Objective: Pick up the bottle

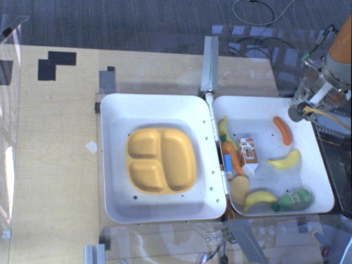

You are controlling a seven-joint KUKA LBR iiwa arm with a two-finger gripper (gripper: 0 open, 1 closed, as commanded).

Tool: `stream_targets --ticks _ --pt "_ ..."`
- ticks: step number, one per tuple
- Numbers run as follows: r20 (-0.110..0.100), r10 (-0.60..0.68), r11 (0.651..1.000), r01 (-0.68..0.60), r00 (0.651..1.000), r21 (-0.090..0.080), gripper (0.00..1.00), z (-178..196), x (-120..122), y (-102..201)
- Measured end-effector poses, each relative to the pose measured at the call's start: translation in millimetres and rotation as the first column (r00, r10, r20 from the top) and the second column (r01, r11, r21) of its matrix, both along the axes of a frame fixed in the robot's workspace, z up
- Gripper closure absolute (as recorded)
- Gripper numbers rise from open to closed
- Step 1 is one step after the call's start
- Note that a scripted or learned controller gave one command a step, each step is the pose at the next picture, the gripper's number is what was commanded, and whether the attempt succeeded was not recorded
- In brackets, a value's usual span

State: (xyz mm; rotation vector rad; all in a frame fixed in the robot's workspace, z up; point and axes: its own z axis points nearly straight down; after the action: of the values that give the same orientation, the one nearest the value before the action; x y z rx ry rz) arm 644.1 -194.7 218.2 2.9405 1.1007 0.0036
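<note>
The bottle [293, 199] lies on its side in the near right corner of the right bin [325, 169], close to the bin's near wall. Its narrow end points along that wall toward a banana [257, 198], which is just beside it and may be touching.

It looks like a small green plastic bottle, so I judge it light, fairly stiff and smooth. Being round, it is likely to roll or squirt out if pinched off-centre. The best hold is probably across the wide middle of the body, coming straight down with the grip at right angles to its length. The neck is too near the banana, and the bin wall leaves little room on the near side.

Toward the middle of the bin lies a second banana [285, 159], well apart from the bottle, and farther back a sausage [282, 131].

The hand [314, 95] hangs at the far right corner of the bin, above its rim, well away from the bottle. The arm [341, 51] slants in over that corner. I cannot tell whether the hand is released or clenched, and nothing is seen in it.
</note>
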Motion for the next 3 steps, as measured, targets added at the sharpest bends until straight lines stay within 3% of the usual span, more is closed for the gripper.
stream_targets --ticks 1,2,3 --pt "0.002 -0.162 0.987 0.162 0.987 0.001 1.00 43.7 -2.7 -6.5" --pt "0.006 -0.153 0.988 0.153 0.988 -0.001 1.00 55.4 -1.2 -5.3" --pt "-0.001 -0.193 0.981 0.193 0.981 0.002 1.00 40.0 -99.2 52.0"
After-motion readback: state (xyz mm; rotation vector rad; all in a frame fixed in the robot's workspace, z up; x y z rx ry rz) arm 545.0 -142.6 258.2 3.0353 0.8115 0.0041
